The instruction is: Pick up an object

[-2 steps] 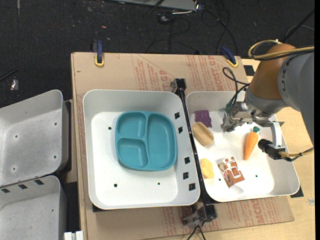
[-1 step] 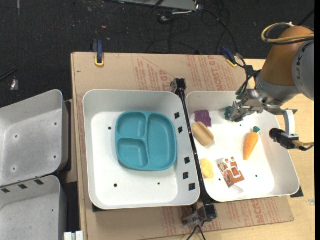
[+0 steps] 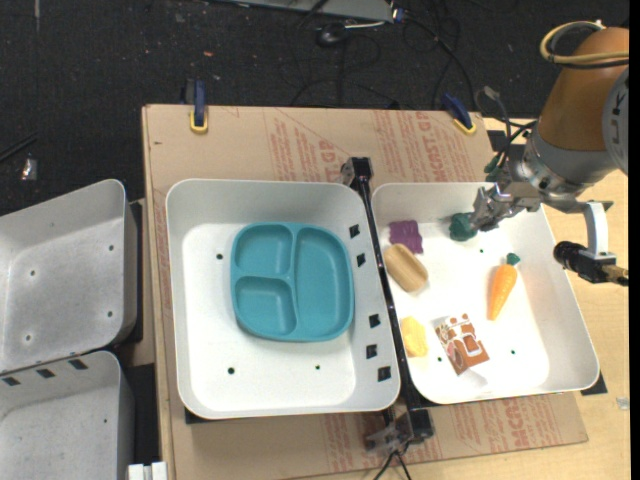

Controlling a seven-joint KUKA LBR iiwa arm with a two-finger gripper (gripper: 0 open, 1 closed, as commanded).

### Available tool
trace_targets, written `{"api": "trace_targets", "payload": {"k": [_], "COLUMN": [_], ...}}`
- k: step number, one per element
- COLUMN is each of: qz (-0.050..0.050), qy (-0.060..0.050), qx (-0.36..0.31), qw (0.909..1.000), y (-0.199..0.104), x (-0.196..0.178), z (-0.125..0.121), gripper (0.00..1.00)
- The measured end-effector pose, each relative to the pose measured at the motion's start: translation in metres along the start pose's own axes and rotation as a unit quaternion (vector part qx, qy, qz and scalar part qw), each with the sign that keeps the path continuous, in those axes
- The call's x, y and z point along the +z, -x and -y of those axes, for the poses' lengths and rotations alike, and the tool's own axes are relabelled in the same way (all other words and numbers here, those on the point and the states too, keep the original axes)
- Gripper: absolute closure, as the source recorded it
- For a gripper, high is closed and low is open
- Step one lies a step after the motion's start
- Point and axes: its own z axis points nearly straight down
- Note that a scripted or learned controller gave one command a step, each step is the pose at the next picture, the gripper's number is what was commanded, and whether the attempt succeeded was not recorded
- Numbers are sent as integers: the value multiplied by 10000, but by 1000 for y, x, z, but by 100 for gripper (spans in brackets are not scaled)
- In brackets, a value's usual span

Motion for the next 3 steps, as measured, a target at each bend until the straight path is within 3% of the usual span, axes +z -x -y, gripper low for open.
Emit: {"api": "trace_targets", "payload": {"k": [3], "qz": [-17], "qy": [-26], "qx": [-33], "qw": [10000], "y": [-166], "x": [-20], "z": [18], "gripper": [100]}}
